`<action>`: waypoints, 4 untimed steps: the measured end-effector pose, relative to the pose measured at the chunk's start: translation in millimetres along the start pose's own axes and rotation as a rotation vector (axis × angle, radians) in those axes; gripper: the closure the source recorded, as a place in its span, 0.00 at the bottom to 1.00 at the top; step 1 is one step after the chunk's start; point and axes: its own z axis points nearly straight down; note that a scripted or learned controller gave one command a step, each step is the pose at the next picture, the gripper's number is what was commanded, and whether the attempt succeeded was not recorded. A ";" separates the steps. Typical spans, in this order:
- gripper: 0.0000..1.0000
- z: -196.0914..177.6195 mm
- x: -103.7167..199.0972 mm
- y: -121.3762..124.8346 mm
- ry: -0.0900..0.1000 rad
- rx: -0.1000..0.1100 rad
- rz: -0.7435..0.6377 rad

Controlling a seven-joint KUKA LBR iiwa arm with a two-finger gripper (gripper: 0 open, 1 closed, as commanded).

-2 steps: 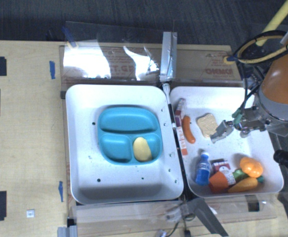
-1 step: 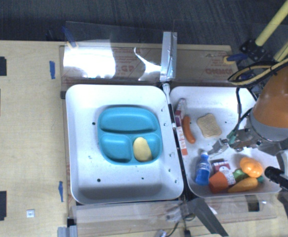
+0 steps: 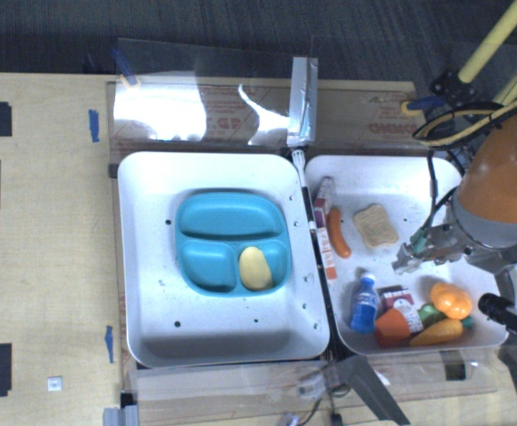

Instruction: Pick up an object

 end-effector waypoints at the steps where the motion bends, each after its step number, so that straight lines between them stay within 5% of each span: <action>1: 0.00 0.4 0.1 -0.2 0.000 0.001 0.000; 2: 0.00 74.0 13.2 -16.1 -0.002 -0.007 -0.041; 3: 1.00 63.0 12.8 -14.4 -0.004 -0.012 -0.039; 4: 1.00 -25.5 26.1 43.0 -0.001 -0.005 -0.150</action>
